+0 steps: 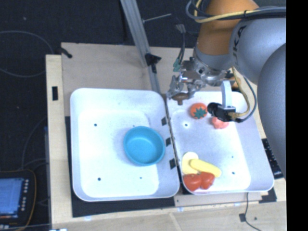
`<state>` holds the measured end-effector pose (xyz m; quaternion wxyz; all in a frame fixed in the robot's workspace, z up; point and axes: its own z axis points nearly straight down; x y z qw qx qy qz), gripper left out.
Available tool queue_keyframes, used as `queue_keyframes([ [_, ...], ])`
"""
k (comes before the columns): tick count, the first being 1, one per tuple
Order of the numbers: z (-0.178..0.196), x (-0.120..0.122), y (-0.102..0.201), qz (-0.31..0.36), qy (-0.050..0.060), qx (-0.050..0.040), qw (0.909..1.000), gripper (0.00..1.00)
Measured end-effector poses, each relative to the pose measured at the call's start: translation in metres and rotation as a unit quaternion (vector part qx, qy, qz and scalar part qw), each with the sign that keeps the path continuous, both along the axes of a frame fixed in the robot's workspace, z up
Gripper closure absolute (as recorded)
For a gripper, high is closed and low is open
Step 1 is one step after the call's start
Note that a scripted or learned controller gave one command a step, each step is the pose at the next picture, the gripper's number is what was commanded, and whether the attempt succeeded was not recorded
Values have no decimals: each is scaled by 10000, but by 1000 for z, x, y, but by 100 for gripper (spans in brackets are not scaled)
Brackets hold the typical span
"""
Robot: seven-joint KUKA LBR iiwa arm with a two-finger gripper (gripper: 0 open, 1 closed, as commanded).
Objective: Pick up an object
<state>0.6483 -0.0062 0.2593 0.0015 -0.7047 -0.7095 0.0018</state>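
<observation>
My gripper [179, 93] hangs over the far left corner of the right bin [240, 170], close to the divider between the bins. An orange tomato-like toy with a green top [198, 110] lies just right of it. A pink object [220, 123] sits further right, partly behind a black part of the arm. At the right bin's near edge lie a yellow banana-like toy [202, 166] and a red pepper-like toy [198, 181]. A blue bowl [143, 146] rests in the left bin [96, 177].
A slanted metal pole [137, 30] rises behind the bins near the gripper. The grey arm with its orange band [226, 18] covers the upper right. Cables run along the wrist. A small screen [14, 196] sits at the lower left, off the bench.
</observation>
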Motion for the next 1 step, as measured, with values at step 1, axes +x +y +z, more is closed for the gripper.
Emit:
queue_keyframes([
  [1,-16,10,54,7,-11,0,10000,100],
])
